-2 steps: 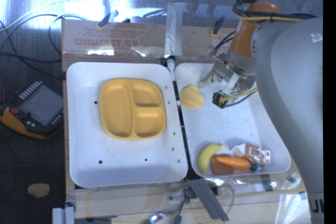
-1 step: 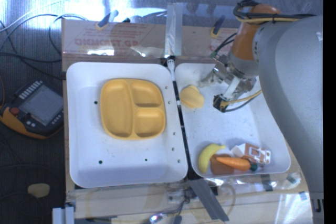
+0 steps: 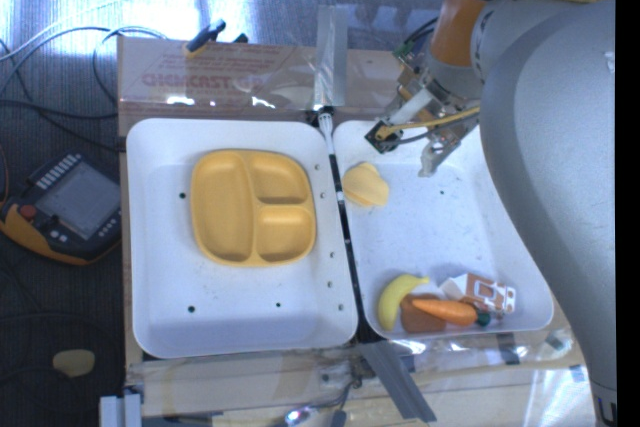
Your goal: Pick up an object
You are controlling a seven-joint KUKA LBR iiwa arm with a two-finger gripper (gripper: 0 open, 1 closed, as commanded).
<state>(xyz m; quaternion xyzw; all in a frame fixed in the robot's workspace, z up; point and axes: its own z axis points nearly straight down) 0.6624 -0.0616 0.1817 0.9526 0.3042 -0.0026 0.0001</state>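
My gripper (image 3: 432, 155) hangs over the far end of the right bin (image 3: 520, 245), above its bare floor. A pale yellow rounded piece (image 3: 365, 184) lies against that bin's left wall, to the left of the gripper and slightly nearer the camera. At the bin's near end, a yellow banana (image 3: 398, 293), an orange carrot (image 3: 441, 310) on a brown block (image 3: 415, 319), and a small white and orange carton (image 3: 487, 293) are clustered together. The gripper is far from that cluster. I see nothing held in it.
The left bin (image 3: 160, 245) holds a yellow divided plate (image 3: 252, 206). A raised divider (image 3: 340, 215) separates the two bins. A clear plastic sheet and cardboard (image 3: 230, 75) lie behind the bins. The arm's large grey body (image 3: 560, 115) covers the right side.
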